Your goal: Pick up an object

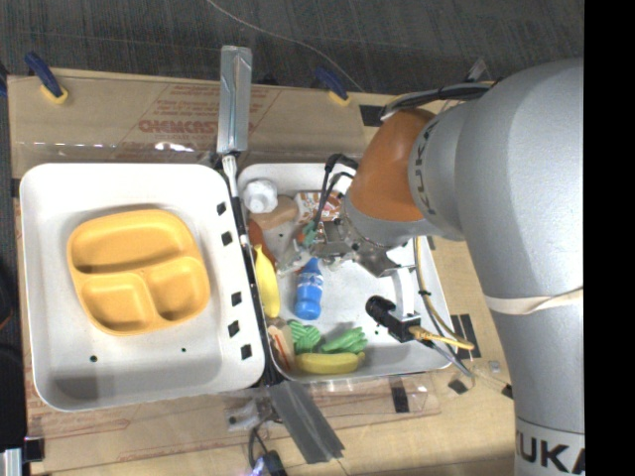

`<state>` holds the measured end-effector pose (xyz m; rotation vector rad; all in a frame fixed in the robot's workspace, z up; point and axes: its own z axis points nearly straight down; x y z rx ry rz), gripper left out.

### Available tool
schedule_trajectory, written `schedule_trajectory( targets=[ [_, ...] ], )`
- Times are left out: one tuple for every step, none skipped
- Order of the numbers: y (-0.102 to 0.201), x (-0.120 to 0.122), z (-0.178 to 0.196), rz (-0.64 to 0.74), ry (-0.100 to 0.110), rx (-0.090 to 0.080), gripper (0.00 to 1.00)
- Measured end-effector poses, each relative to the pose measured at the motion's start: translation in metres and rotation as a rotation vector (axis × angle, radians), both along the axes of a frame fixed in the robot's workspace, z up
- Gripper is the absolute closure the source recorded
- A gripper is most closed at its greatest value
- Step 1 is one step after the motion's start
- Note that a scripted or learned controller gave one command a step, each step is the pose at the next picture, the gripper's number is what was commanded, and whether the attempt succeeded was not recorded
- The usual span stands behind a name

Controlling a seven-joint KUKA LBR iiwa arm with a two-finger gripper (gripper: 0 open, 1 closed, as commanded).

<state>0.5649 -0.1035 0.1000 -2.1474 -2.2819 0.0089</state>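
Note:
My gripper (316,234) reaches down into the upper middle of the right bin (437,350), under the orange wrist band. It hangs among clutter just above a blue bottle (309,293). A brown item (281,215) and a white round cap (260,198) lie to its left. A long yellow piece (266,282) rests along the bin's left wall. Near the front are a green toy (332,341) and a yellow banana (327,363). The wrist hides what lies directly under the gripper.
The left bin (60,365) holds a yellow divided tray (139,269). A metal divider bar (234,97) runs between the bins at the back. The big grey arm covers the right side of the bench.

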Motion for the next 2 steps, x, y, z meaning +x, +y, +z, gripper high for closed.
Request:
schedule_trajectory(
  targets=[
    [0.0, 0.0, 0.009, 0.005, 0.001, 0.0, 1.0],
    [0.078, 0.072, 0.096, -0.005, -0.016, 0.002, 1.0]
  ],
)
